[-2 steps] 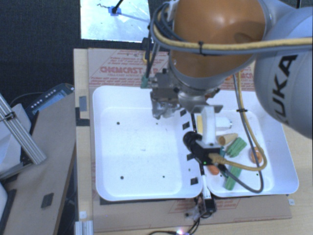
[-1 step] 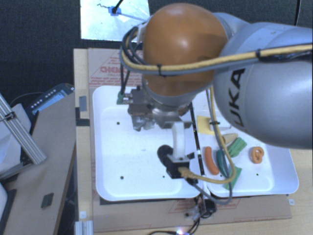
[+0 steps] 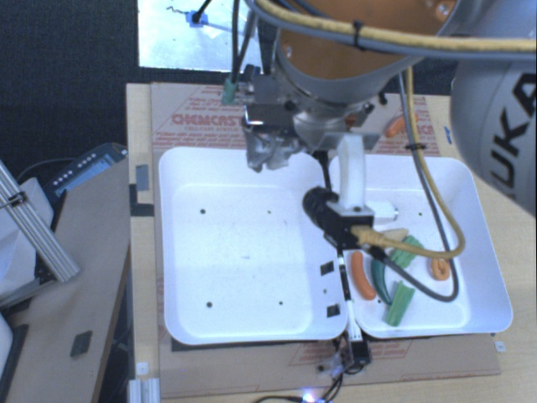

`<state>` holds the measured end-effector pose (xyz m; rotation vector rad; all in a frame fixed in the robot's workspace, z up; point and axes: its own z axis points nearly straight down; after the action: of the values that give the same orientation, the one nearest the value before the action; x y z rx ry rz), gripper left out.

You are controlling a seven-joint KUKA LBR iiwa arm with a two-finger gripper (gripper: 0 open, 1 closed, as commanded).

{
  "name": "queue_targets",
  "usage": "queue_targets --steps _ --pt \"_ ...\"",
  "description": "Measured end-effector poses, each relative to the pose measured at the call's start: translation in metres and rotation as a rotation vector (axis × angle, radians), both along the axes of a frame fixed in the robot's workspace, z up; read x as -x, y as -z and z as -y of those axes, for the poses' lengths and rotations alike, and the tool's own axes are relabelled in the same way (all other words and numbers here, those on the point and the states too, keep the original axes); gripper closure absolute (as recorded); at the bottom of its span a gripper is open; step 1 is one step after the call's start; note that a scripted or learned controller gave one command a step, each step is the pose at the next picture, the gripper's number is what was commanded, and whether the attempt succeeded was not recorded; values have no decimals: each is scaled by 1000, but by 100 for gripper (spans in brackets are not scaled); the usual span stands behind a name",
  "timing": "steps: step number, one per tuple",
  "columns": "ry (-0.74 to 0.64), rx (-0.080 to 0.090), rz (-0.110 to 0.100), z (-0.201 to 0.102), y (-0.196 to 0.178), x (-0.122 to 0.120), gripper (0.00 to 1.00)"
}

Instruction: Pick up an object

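At the far left, beside the bench, a grey flat device with a row of small buttons point(image 3: 86, 167) lies near a silver aluminium profile bar point(image 3: 35, 235). On the bench, a brown cardboard sheet with red print point(image 3: 195, 117) lies under both bins. The left shallow white plastic bin point(image 3: 243, 263) shows a bare floor with a few small dark dots. Above the far rim of this bin, toward its far right corner, hangs the metal gripper point(image 3: 268, 152). It looks blurred, and I cannot tell if it is released or clenched.

The right shallow white plastic bin point(image 3: 470, 217) stands directly against the left one. The things to pick are all in it, in its near left part, well apart from the gripper. Closest to the middle wall lies a long orange rounded stick point(image 3: 363, 276). Just beside it is a dark green curved piece point(image 3: 382, 280), then a light green ridged block point(image 3: 399, 302) near the front rim. Further back lies a second light green piece point(image 3: 408, 251), and to its right a small orange curled piece point(image 3: 440, 269). Behind the right bin, on the cardboard, a small orange thing point(image 3: 394, 128) is partly hidden by the arm.
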<state>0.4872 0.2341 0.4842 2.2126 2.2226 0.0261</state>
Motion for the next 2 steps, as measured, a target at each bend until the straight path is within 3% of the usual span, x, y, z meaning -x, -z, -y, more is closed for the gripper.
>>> queue_targets --steps 1,2 --pt "4 11 -21 8 92 1 100" --pt "4 6 -10 13 68 -37 100"
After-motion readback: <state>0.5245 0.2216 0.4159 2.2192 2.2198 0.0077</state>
